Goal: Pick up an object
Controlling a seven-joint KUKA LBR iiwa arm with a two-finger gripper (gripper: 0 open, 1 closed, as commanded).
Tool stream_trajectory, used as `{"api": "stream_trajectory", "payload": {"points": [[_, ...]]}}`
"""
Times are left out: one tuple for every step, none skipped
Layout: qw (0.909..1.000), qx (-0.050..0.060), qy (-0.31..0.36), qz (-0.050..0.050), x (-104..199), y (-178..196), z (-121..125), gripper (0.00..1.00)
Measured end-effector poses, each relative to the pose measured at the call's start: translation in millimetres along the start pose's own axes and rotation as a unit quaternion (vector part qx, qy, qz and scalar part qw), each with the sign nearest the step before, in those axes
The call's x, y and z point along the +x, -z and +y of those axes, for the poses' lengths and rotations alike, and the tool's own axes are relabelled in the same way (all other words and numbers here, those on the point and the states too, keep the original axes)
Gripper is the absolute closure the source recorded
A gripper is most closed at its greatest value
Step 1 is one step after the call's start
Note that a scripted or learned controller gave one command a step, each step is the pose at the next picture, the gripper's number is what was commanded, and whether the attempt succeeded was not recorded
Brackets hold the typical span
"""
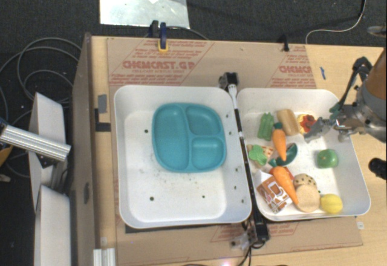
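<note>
Tabletop [97, 138] carries 2 white bins. Left bin [136, 198] holds 1 teal divided plate [188, 137]. Right bin [357, 192] holds the toy food: 2 carrots [284, 181], a cookie [306, 193], green pepper [266, 126], green ball [327, 158], lemon [331, 203]. All of it lies in the bin, so nothing picked yet; the whole grasp is left, I judge. Claw [319, 127] sits low over the right bin's upper right, near the red piece [307, 121]; cannot tell how far open, nothing seen in it. Cardboard [181, 59] reads "CHEMCAST GP".
</note>
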State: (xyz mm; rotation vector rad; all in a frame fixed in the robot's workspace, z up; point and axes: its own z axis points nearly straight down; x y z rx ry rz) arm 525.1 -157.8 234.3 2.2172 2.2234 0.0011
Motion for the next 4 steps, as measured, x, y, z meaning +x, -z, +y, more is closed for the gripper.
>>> {"api": "stream_trajectory", "payload": {"points": [[1.0000, 0.005, 0.002, 0.002, 24, -130, 29, 0.00], [1.0000, 0.000, 0.002, 0.002, -2, -148, 97, 0.00], [1.0000, 0.000, 0.003, -0.004, 63, -147, 125, 0.00], [1.0000, -0.003, 0.001, -0.001, 62, -137, 125, 1.00]]}}
